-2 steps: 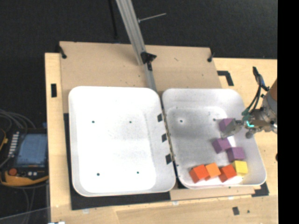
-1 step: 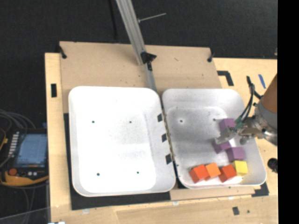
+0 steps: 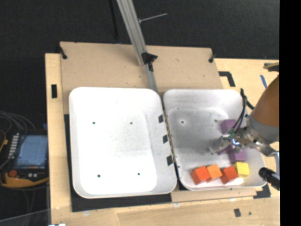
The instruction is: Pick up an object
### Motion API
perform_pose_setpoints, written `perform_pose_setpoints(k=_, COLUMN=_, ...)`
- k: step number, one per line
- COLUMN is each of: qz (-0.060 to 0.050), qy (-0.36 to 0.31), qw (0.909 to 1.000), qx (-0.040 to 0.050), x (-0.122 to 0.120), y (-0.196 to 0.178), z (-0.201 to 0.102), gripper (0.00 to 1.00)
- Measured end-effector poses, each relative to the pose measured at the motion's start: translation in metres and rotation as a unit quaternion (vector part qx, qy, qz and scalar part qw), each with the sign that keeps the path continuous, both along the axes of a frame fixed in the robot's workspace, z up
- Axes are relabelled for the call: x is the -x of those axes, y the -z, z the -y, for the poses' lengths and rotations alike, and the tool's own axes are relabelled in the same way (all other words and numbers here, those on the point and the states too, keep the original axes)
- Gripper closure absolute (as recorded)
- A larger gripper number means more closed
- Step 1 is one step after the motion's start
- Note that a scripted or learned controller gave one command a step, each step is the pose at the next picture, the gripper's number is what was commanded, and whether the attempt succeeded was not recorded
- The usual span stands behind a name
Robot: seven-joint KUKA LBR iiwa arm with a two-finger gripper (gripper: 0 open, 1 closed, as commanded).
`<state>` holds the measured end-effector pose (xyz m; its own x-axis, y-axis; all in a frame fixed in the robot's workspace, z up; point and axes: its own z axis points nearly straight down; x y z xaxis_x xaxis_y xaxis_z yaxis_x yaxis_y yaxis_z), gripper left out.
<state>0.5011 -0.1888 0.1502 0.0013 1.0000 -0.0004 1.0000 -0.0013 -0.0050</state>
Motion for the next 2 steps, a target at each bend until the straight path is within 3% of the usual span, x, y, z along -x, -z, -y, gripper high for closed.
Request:
perform_pose_setpoints(k=1, qz=0.013, qy=-0.004, qw=0.9999, qx=0.0017, x=-0.0077, y=0.0222, z=-0.0003, gripper=0.00)
perform_pose_setpoints(k=2, qz=0.016, qy=0.000, qw=0.9999, qx=0.0022, x=-0.0088, y=0.0133, z=0.0003, gripper=1.00)
